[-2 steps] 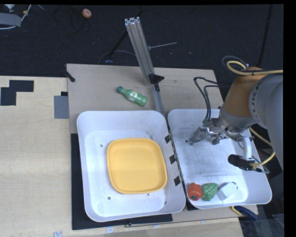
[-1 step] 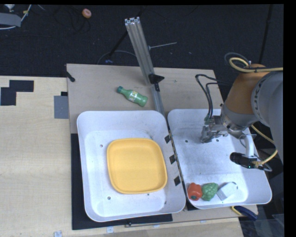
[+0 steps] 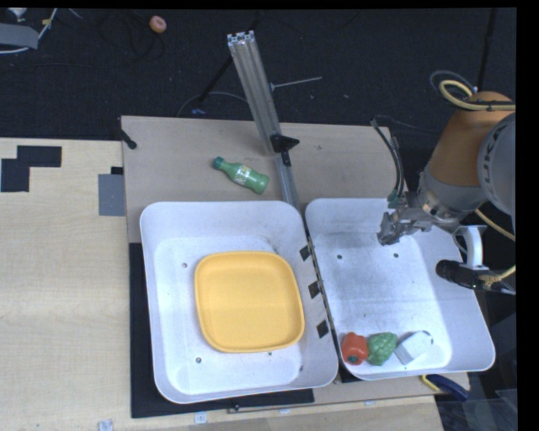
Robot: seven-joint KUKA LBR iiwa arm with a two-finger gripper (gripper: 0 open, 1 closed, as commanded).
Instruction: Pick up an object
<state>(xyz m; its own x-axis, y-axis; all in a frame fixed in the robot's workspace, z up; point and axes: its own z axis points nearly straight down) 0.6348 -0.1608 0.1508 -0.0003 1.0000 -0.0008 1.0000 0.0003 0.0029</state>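
Two-finger pincer (image 3: 389,236) hangs over the far part of the right white bin (image 3: 396,290); cannot tell how it is set. Nothing seen in it. Well nearer the camera than the pincer, in that bin's near corner: red rounded toy (image 3: 354,348), green knobbly toy (image 3: 381,347), pale grey block (image 3: 413,347), side by side. To its left, square yellow plastic plate (image 3: 249,300) lies in the left white bin (image 3: 168,252).

On my feed, a green bottle (image 3: 241,174) lies on its side on the counter (image 3: 337,160), behind the left bin (image 3: 160,252). Just beside it, a slanted aluminium rail (image 3: 261,93) runs back into the dark. A small orange ball (image 3: 157,23) sits far back among cables. Black clips (image 3: 313,289) line the seam with the right bin (image 3: 472,337).
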